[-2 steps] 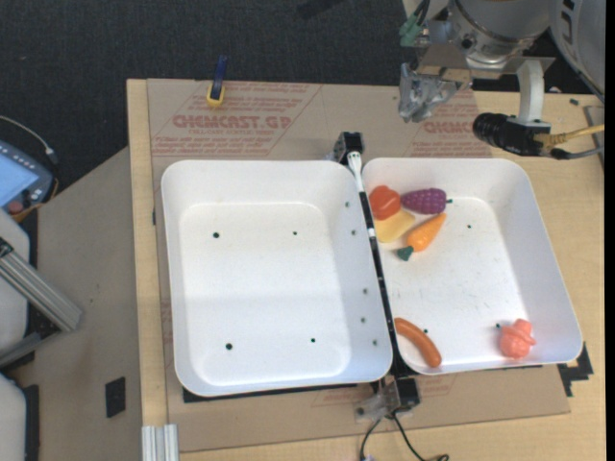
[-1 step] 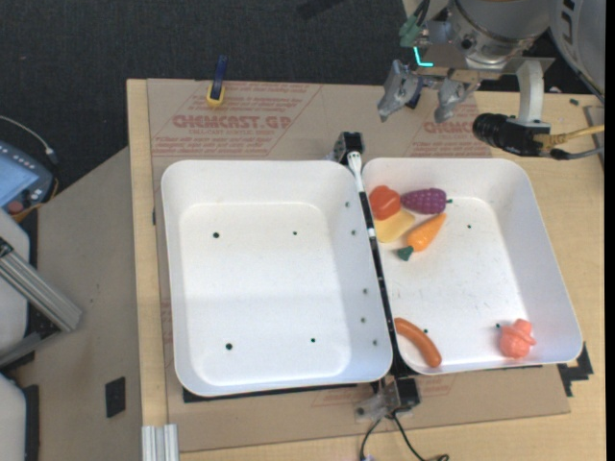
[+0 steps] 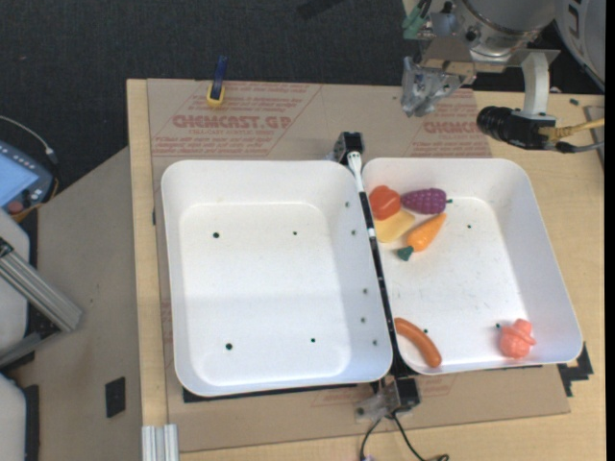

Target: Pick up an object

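Approach phase. Gripper (image 3: 424,92) raised above bench beyond far rim of right bin (image 3: 543,229); finger spacing not discernible, nothing seen between them. Toy carrot (image 3: 424,234) near bin's left wall, among clustered items. Next: traverse over bin, descend, close.

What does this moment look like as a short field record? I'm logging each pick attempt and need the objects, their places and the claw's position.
claw: raised above the bench behind the right bin, holding nothing visible
right bin: holds all the toy food
cluster by the divider: red tomato, purple grapes, yellow piece, orange carrot
front edge: sausage at the left corner, pink piece at the right corner
left bin: white floor with dark dots
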### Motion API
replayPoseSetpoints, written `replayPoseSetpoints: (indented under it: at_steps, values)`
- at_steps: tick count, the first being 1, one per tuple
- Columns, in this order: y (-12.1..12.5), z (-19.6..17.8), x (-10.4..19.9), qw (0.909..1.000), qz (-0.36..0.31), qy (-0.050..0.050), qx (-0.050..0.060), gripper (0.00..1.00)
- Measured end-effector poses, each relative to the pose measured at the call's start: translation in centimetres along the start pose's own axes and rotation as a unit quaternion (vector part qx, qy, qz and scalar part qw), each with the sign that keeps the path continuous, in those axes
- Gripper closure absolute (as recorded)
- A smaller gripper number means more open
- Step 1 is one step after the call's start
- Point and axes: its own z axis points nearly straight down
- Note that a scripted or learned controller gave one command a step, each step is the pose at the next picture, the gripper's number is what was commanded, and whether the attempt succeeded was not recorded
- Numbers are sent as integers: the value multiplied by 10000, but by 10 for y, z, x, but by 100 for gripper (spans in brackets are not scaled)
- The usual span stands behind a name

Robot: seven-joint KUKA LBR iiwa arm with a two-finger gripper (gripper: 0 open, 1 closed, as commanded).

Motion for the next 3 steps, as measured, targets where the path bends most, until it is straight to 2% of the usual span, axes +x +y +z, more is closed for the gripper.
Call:
replayPoseSetpoints:
  at_steps: [1, 2, 3]
  values:
    - [0, 1, 0, 10000, 0, -1, 8, 0]
    - [1, -10, 0, 10000, -3, -6, -15, 100]
    - [1, -10, 0, 10000, -2, -8, -8, 0]
